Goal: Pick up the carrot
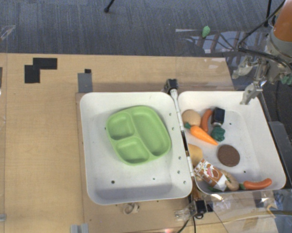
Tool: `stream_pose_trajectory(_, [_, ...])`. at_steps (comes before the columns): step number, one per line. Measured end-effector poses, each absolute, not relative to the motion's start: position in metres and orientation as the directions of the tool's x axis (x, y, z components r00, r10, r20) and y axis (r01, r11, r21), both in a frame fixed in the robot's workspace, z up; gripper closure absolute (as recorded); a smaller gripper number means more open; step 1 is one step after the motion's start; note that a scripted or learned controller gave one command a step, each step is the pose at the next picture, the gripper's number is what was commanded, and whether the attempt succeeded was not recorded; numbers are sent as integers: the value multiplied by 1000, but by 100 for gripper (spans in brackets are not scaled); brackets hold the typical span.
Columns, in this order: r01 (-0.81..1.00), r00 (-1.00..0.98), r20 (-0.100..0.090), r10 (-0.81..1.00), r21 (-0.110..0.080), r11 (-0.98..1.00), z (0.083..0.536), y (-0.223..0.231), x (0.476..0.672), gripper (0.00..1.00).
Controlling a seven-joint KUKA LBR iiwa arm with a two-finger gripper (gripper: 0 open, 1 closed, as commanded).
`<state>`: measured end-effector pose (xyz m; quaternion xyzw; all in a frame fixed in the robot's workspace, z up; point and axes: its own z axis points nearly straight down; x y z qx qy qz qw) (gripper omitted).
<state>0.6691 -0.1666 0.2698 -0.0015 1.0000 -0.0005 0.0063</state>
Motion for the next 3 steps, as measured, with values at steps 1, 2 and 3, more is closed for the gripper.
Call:
stream_pose_trajectory(1, [-42,-999,-4,-42,5,999,178,-96,637,0])
stream_pose_trajectory(2, [-56,-998,-18,-56,-2,998,90,-88,597,0])
stream_pose_trajectory(3, [-62,-998,-28,-62,-2,998,104,-86,601,100])
